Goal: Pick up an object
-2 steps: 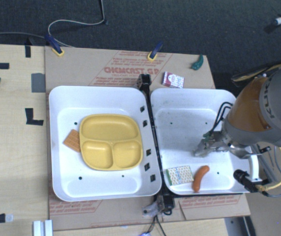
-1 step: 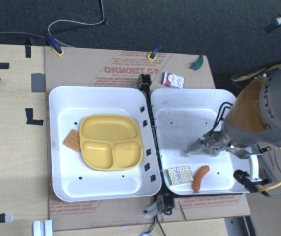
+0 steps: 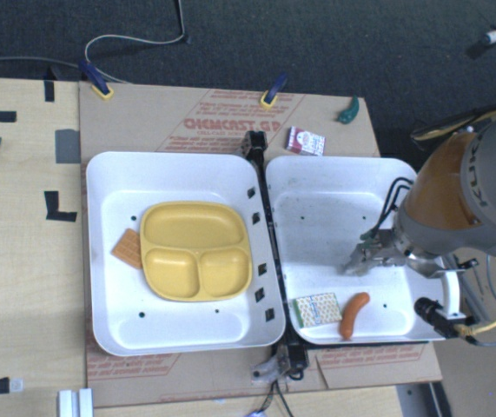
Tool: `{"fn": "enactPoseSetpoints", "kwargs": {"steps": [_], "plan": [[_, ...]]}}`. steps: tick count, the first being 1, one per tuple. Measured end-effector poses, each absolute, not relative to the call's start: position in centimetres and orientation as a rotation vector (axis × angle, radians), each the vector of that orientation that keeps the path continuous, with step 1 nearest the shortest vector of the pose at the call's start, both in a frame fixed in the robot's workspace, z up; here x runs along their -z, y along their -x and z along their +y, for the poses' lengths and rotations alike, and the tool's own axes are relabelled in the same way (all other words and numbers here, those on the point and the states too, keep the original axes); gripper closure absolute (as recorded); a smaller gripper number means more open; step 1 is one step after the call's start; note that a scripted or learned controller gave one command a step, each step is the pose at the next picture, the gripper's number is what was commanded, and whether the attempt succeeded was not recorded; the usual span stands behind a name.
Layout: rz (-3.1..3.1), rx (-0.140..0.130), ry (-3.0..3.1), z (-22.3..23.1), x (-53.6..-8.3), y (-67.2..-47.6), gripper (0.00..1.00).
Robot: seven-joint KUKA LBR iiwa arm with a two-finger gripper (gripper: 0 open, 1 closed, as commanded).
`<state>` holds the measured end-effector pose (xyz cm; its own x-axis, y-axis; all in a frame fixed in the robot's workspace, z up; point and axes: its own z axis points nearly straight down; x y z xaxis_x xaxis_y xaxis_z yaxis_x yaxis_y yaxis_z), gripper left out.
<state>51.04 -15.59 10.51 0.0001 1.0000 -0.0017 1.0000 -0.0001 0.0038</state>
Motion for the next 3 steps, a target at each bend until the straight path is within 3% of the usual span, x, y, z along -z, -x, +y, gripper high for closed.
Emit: {"fn": "enactPoseSetpoints", "kwargs": {"steps": [1,2,3], "plan": [[2.219,-0.002,-2.219,-15.59,-10.50,-51.04,0.00],[2.221,-0.004,-2.219,-15.47,-11.41,-51.06,1.00],[2.222,-0.004,-2.219,-15.47,-11.40,-51.06,0.00]]}}
